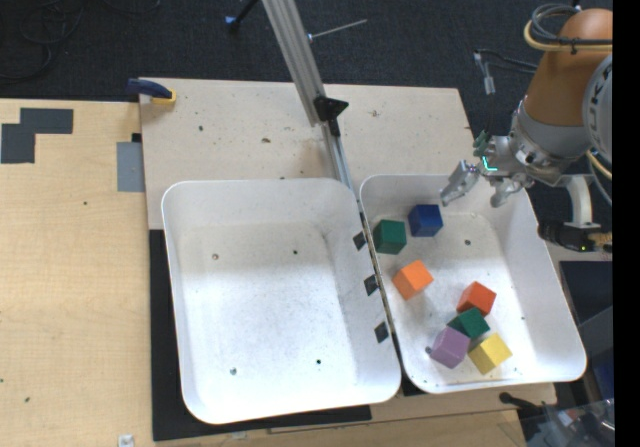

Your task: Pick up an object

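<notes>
Above the right bin's [545,265] far rim, the gripper [480,188] hangs with fingers spread, holding nothing; the blue cube [425,220] sits just below beside the green cube [390,235]; closing there may nudge both and miss.

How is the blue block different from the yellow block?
The blue block is dark blue, while the yellow block is bright yellow. The blue block sits at the far end of the right bin, close to the gripper; the yellow block lies at the near end. The blue block stands apart, next to a green block; the yellow one is crowded against a purple block. Both look like similar-sized cubes.
</notes>
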